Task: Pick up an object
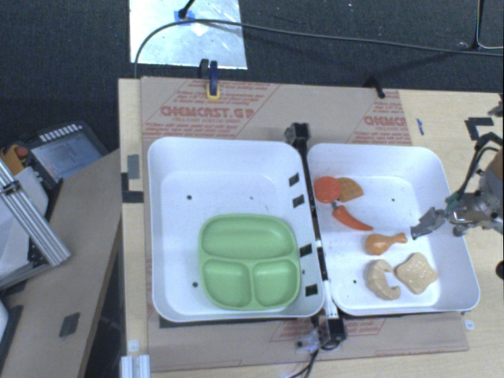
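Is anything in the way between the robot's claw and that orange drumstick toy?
Nothing visible blocks it. The end effector sits at the right edge of the right bin, and the orange drumstick lies just to its left on bare bin floor. The carrot lies farther left, and the tan toy lies nearer the camera, both off that path.

A: Both white bins (236, 160) — smooth plastic, slight sheen. Green divided tray (248, 260): matt plastic.

B: Noted. Toy foods (384, 243) look moulded, smooth. Board under bins (260, 109) — printed cardboard, matt. Shiny metal sheet (189, 22) seen behind.
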You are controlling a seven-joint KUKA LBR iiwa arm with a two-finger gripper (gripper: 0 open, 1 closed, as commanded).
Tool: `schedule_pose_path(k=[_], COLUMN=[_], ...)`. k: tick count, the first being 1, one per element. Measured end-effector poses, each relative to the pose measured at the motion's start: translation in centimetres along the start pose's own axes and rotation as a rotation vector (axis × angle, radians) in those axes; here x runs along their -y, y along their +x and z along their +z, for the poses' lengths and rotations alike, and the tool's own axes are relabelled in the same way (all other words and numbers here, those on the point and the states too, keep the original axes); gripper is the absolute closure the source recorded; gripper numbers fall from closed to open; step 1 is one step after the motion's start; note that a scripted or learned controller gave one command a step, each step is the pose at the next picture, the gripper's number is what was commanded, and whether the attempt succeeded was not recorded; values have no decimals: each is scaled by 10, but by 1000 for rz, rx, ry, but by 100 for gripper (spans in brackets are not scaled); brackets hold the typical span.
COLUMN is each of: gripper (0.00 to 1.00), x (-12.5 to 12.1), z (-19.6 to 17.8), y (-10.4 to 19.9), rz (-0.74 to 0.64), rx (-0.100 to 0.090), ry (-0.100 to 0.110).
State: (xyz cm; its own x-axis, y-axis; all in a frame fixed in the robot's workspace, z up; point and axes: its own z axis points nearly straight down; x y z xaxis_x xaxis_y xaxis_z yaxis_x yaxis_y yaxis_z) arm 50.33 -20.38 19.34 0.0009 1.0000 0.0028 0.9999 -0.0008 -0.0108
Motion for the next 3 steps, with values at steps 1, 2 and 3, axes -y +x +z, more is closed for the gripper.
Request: schedule_pose_path(k=[1, 2, 3], gripper=[0, 0, 0], x=[-3, -1, -1], z=[-6, 36, 78], y=[0, 3, 2], rz=[-4, -3, -3], rx=[3, 2, 2], ry=[-12, -9, -9])
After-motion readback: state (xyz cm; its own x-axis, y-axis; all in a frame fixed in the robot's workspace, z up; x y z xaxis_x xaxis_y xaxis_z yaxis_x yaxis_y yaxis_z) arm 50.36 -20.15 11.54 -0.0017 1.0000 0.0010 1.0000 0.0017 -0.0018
